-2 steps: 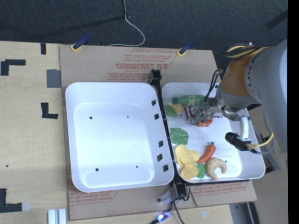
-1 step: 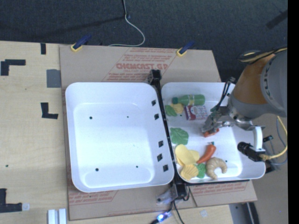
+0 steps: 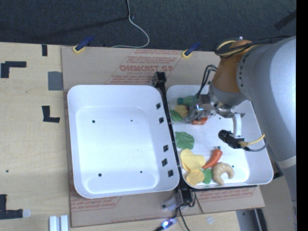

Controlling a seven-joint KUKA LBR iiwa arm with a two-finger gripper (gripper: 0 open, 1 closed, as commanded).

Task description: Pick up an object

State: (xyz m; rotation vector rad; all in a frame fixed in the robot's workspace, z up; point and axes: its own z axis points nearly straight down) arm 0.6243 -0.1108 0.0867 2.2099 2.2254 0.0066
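Observation:
My gripper point(image 3: 198, 110) is low in the far part of the right bin point(image 3: 255, 143), among a cluster of small toys. Right at it lie a red piece point(image 3: 200, 121), a dark green piece point(image 3: 185, 100) and a yellow piece point(image 3: 180, 111). The wrist hides the fingertips. A green leaf-shaped toy point(image 3: 184, 140) lies in the middle of that bin by the divider. Nearer the front are a yellow toy point(image 3: 192, 162), an orange-red pepper or carrot point(image 3: 213, 157), a small green piece point(image 3: 207, 176) and a tan croissant-like toy point(image 3: 222, 172).
The left bin point(image 3: 115, 138) sits beside the right one, joined by a black clip strip point(image 3: 165, 129). Both rest on a cardboard sheet point(image 3: 139, 69) on the wooden bench. The grey arm point(image 3: 269, 90) covers the right bin's right side. A cable point(image 3: 243, 143) loops off the wrist.

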